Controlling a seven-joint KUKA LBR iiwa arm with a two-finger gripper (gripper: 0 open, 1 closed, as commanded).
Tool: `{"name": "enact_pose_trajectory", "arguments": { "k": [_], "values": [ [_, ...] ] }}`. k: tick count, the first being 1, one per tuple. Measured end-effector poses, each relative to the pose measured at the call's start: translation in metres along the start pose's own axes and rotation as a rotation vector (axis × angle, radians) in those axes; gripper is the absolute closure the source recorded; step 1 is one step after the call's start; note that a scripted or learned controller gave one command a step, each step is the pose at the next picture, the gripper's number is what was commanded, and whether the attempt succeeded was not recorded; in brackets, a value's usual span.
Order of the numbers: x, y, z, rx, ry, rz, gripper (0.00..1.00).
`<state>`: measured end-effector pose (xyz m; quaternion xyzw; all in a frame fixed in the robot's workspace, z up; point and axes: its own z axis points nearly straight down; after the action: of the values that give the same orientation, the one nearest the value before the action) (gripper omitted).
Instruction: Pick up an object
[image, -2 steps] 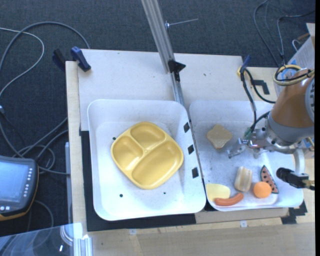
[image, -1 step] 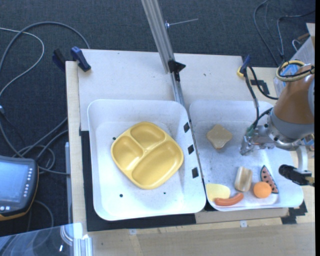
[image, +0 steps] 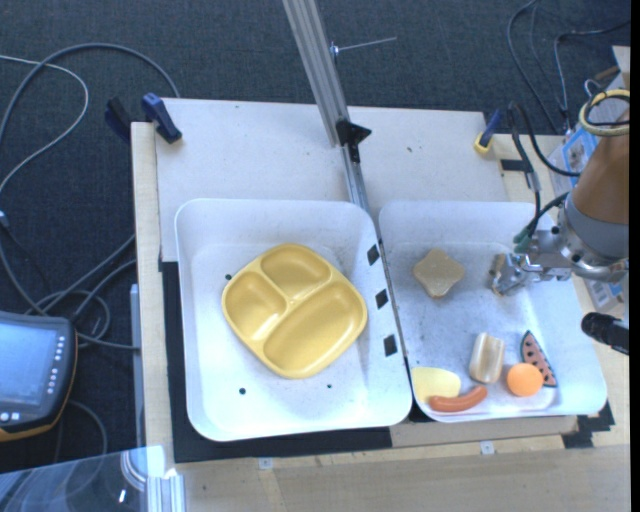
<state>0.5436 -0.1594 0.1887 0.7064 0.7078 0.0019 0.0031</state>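
Observation:
The right bin (image: 400, 225) holds several toy foods. A tan cookie-shaped piece (image: 438, 272) lies near its middle. Along the front lie a beige bread piece (image: 486, 357), a watermelon slice (image: 533, 354), an orange ball (image: 524, 380), a red sausage (image: 458, 401) and a yellow piece (image: 435, 381). My gripper (image: 505, 273) hangs low over the right bin, to the right of the cookie piece, with its fingers apart and nothing between them.
The left bin (image: 195, 225) holds a yellow divided plate (image: 293, 310). A metal pole (image: 325, 75) slants over the bench behind the bins. Clamps and cables sit at the bench's back corners, and a tablet (image: 30, 370) lies off the left side.

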Motion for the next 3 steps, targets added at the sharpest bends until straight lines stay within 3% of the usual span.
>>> {"name": "enact_pose_trajectory", "arguments": {
  "k": [1,3],
  "values": [
    [0.000,0.002,-0.044,0.000,0.000,0.000,1.00],
    [0.095,-0.003,-0.033,0.010,0.005,-0.004,1.00]
  ]
}}
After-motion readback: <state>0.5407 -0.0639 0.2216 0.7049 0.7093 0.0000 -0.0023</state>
